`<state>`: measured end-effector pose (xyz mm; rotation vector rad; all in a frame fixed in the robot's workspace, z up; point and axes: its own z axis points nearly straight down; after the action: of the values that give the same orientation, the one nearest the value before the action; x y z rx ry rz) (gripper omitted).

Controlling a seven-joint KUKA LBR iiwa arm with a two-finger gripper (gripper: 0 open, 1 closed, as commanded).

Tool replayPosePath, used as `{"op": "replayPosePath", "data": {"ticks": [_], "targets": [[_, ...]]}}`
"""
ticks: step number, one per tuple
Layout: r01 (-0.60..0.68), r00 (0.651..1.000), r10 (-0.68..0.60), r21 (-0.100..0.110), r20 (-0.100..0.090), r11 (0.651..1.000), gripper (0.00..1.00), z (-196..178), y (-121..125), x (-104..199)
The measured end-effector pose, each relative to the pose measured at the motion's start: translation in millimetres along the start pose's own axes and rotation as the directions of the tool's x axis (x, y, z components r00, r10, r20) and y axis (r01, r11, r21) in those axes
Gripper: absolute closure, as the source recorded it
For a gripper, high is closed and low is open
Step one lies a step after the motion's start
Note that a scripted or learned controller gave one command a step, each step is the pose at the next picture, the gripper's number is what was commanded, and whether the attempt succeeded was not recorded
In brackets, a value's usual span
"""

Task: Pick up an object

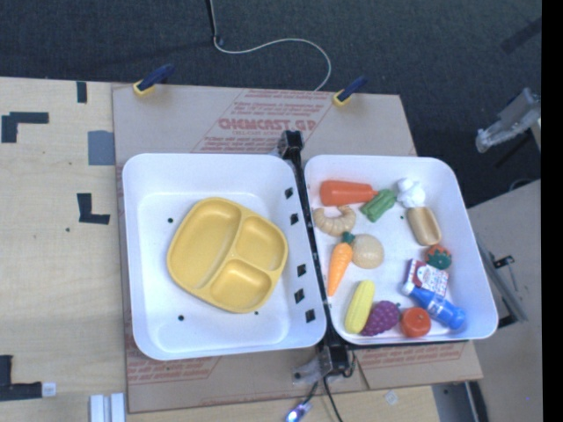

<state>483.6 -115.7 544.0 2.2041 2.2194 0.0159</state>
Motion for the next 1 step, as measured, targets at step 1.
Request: {"op": "replayPosePath", "data": {"ticks": [1], "targets": [[-0.005,1.0,0.005,0.015,0.0,1.0,1.0,-1.4,0.8,-2.3]]}}
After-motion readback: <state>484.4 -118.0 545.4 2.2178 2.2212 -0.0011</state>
